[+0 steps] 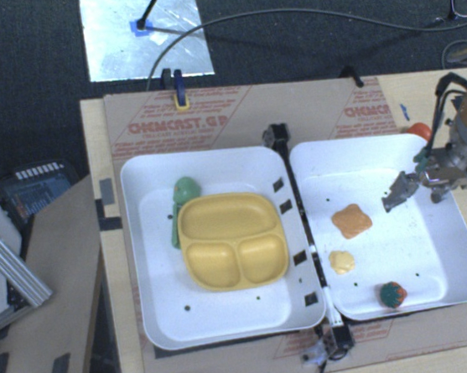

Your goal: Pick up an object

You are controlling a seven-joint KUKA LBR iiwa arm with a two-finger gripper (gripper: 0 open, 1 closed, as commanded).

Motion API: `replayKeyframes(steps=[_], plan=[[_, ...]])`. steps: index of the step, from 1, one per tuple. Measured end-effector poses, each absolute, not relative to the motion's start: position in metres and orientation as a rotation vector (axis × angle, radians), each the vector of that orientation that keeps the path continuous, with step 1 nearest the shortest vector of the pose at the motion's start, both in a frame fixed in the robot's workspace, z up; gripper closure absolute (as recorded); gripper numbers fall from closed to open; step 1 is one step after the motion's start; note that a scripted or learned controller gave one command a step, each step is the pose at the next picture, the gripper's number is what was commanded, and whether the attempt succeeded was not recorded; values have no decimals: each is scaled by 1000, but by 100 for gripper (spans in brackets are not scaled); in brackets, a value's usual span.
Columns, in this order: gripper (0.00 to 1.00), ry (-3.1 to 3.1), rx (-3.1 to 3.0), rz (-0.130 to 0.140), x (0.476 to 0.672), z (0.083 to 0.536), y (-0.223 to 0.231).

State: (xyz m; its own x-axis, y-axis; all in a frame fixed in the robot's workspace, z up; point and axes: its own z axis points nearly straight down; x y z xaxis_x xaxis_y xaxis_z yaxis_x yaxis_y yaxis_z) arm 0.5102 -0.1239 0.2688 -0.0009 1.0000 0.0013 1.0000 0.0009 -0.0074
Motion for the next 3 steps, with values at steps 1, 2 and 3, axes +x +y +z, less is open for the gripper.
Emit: replayKeyframes(steps=[1,2,3], plan=[[0,-2226,-2219,-2,512,273,-124],[0,-2222,-2219,1,519,229,-125],[0,-2220,-2218,2,528,173,-125]])
